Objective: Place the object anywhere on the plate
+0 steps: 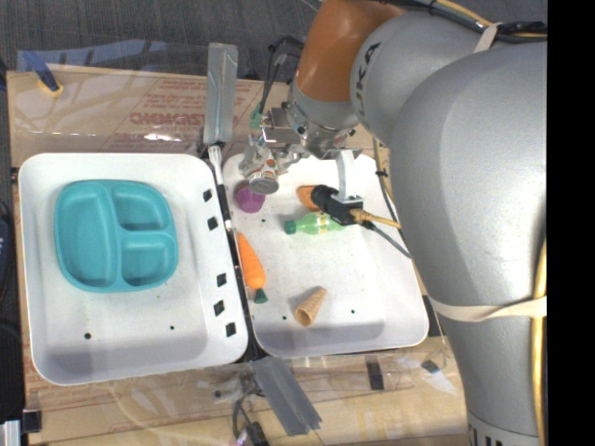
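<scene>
The tool [263, 163] hangs over the right white bin's [390, 319] far-left corner; whether it grips anything, I cannot tell. Below sits a small purple cup [248, 197]. The sectioned turquoise plate [113, 234] lies in the left bin.

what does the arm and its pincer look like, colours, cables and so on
The arm is bulky, with smooth rounded light-grey shells and an orange band above the wrist. Dark lettering runs down the grey shell beside the band. Black cables loop over its top and hang by the wrist. The pincer is a small metallic silver assembly with dark fittings and a bit of green.
</scene>
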`<act>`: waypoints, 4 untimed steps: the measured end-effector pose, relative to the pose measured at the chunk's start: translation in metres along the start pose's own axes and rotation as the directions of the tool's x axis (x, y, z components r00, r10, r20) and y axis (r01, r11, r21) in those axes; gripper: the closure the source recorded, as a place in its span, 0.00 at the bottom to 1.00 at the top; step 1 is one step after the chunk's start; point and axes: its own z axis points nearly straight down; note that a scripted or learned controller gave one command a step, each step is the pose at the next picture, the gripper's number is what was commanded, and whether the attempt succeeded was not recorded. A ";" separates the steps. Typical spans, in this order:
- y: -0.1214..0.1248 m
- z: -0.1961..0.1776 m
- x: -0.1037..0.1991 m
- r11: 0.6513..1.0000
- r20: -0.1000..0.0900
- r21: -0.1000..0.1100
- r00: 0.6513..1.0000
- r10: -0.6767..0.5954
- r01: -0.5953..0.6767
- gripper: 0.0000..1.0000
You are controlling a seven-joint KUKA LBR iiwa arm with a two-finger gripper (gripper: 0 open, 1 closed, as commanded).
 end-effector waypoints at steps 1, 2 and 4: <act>-0.059 0.015 0.066 1.000 -0.001 0.003 1.000 -0.004 0.004 1.00; -0.001 0.069 0.142 1.000 0.001 0.006 1.000 -0.003 0.003 1.00; 0.001 0.054 0.143 1.000 -0.002 0.001 1.000 -0.007 0.007 1.00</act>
